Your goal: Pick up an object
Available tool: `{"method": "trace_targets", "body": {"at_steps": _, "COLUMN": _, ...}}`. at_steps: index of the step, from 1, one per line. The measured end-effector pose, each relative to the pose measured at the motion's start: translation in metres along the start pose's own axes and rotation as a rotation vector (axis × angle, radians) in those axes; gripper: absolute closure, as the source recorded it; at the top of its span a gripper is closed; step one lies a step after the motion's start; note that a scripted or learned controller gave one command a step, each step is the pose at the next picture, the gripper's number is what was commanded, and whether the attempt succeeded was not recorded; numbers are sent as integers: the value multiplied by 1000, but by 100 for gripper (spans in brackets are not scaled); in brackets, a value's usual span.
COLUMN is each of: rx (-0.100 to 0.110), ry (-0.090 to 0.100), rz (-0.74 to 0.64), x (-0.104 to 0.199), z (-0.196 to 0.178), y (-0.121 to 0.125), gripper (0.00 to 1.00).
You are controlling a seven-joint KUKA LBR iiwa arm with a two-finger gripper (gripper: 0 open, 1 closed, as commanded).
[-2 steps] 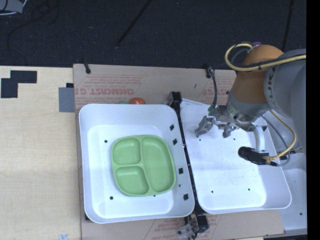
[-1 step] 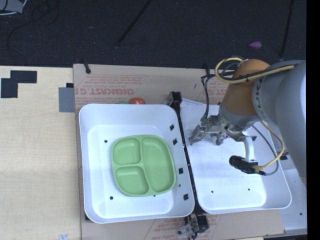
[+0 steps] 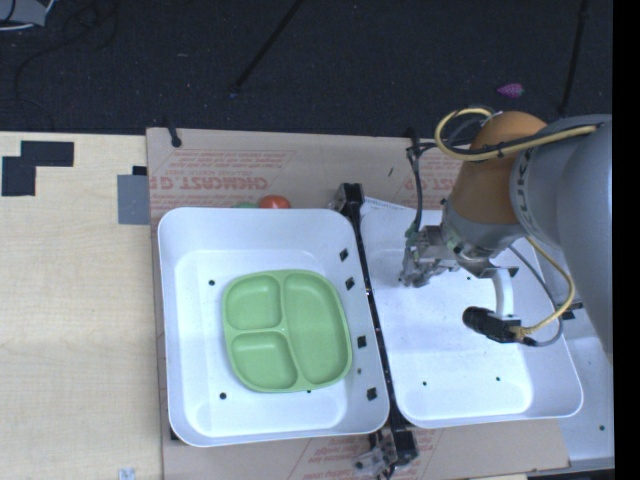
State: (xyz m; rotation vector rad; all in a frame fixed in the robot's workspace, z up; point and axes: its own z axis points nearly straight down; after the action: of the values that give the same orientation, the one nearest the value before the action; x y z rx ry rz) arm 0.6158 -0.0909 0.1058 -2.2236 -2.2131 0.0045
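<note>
A light green divided plate (image 3: 286,329) lies flat in the middle of the left bin (image 3: 190,268). My gripper (image 3: 416,271) hangs over the upper left part of the right bin (image 3: 540,398), close to the divider between the bins and well right of the plate. Nothing shows between its fingertips, and the floor under it looks bare. The grey arm with its orange band comes in from the right above the bin.
A small red and green object (image 3: 268,204) lies on the cardboard just behind the left bin's back rim. Black clips (image 3: 351,200) run along the divider between the bins. Brown cardboard surrounds both bins.
</note>
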Motion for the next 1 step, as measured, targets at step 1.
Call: {"method": "trace_targets", "body": {"at_steps": 1, "rx": -6, "ry": -1, "rz": -5, "x": 3, "z": -43, "y": 1, "gripper": 100}}
